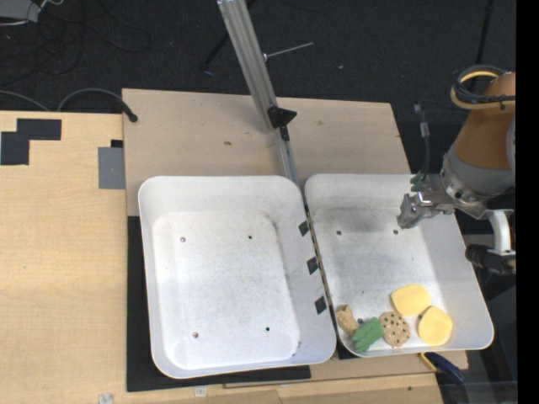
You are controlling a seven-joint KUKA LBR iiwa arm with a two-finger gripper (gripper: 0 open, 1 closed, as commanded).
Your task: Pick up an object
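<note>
The pale wood surface carries two white bins. My pincer hangs over the right bin, apparently holding nothing; its opening I cannot tell. Two yellow pieces, a cookie and a green toy lie at that bin's near edge.
</note>
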